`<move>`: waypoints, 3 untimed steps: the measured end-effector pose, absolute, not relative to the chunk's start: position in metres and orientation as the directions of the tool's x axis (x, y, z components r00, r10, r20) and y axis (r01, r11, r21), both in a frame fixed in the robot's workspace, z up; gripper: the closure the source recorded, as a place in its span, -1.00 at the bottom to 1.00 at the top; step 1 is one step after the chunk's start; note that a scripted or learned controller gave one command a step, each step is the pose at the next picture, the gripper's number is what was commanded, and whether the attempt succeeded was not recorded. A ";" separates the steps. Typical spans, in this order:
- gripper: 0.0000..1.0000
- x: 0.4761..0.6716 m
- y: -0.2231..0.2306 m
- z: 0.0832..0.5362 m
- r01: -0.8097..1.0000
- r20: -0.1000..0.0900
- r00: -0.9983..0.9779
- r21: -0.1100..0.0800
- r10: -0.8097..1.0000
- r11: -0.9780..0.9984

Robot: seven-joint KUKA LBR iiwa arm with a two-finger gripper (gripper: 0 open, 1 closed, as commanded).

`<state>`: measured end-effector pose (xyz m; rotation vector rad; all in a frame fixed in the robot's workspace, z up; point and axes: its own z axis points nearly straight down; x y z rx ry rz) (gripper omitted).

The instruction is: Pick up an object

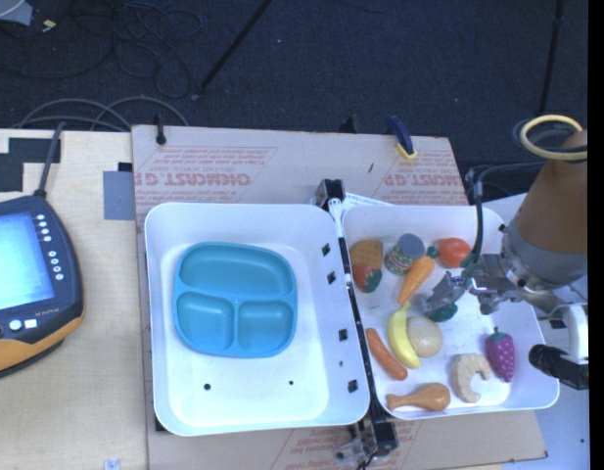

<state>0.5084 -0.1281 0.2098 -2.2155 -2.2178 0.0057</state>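
Camera view: the gripper hangs low in the right bin, fingers apart with nothing between them, just beside the carrot and banana.

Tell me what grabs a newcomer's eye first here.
The blue divided plate lies alone in the left bin. The right bin is crowded with toy food: banana, carrot, purple grapes. The gripper hangs low over that pile.
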 end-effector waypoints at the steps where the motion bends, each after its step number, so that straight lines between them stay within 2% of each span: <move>1: -1.00 0.532 -0.091 0.103 1.000 -0.004 0.000 0.008 1.000 0.000; 2: 1.00 0.529 -0.092 0.107 1.000 0.001 0.006 -0.006 1.000 -0.006; 3: 1.00 0.533 -0.015 0.190 1.000 0.004 -0.009 0.000 1.000 0.009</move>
